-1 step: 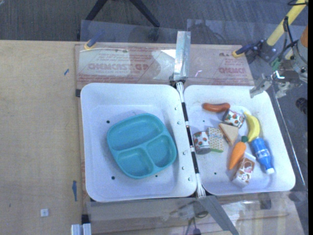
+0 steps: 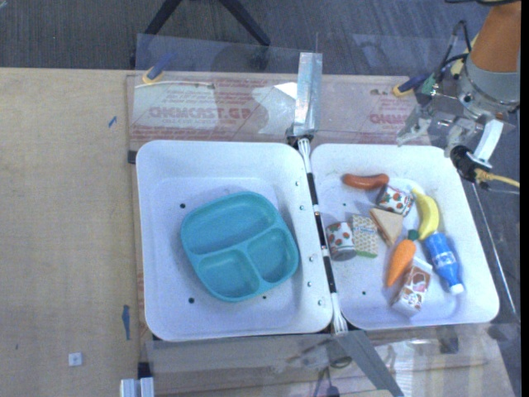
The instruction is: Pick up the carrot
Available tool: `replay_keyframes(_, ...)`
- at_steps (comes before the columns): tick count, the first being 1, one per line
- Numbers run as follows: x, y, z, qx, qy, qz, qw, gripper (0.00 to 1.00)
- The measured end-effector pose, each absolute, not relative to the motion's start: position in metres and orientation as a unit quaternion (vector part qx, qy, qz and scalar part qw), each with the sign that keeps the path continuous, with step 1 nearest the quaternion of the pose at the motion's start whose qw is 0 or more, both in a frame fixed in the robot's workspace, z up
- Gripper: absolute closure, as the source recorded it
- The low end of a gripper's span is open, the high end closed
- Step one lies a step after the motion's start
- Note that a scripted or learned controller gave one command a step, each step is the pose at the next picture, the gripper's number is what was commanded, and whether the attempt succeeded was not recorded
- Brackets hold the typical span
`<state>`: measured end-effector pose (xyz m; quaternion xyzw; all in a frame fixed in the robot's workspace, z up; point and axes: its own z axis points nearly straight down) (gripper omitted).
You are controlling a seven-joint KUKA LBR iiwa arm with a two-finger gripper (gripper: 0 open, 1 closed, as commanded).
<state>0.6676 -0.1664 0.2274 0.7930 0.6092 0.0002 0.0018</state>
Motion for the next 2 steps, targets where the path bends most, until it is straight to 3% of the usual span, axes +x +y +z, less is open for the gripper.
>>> replay_keyframes(1, 0.666, -0.132, 0.095, 0.873, 0.488, -0.0029, -0.002, 0.0)
replay_keyframes(2, 0.66, -0.122, 0.088, 0.754, 0.657, 0.0012, 0.001, 0.0)
